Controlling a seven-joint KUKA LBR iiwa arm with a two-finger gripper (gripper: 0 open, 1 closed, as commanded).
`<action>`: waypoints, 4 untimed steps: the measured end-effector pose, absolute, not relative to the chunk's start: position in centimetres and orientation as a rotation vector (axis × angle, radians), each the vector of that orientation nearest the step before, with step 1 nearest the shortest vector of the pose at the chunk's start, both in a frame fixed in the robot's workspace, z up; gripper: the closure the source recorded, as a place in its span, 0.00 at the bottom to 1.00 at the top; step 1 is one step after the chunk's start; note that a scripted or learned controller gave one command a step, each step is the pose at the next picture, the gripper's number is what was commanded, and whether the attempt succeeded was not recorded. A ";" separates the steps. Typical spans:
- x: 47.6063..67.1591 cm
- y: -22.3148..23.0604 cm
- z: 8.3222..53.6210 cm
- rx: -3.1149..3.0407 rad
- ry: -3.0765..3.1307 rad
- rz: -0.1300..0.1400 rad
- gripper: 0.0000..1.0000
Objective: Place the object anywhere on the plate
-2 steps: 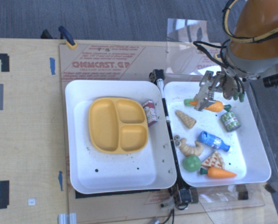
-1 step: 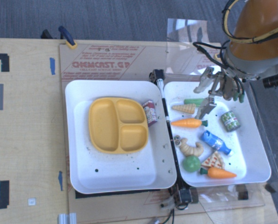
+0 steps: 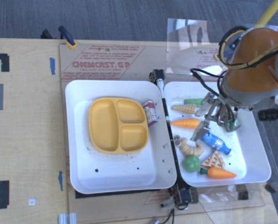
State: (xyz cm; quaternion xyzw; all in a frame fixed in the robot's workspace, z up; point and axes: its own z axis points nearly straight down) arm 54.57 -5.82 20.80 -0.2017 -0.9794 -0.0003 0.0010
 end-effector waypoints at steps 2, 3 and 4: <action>50.0 -2.5 34.4 -0.550 -3.099 -0.002 0.00; 47.9 -5.6 24.7 -0.783 -3.040 0.001 0.00; 48.0 -5.6 24.9 -0.783 -3.046 -0.001 0.00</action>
